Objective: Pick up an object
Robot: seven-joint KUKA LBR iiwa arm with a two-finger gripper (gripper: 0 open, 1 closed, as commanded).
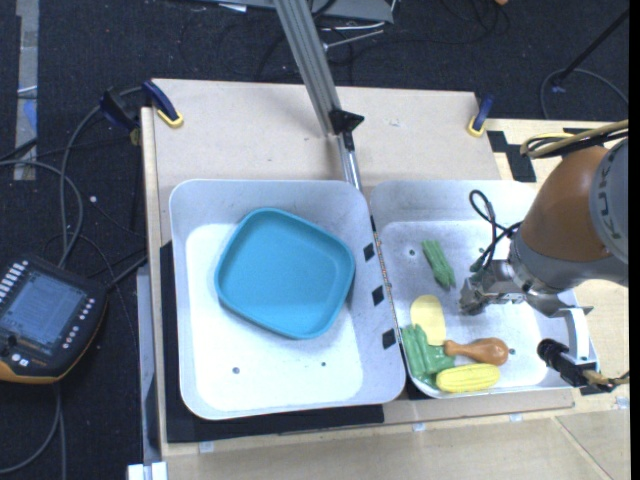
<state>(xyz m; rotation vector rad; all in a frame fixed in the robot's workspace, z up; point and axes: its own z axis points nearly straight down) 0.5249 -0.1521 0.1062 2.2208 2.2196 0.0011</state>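
Hovering gripper (474,298) just beside yellow piece (428,317).

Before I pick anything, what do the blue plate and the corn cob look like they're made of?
The blue plate looks like moulded plastic: one flat turquoise colour, rounded corners, a soft matte sheen. The corn cob looks like a plastic toy: even bright yellow, smooth and slightly glossy. Neither can be confirmed from this view.
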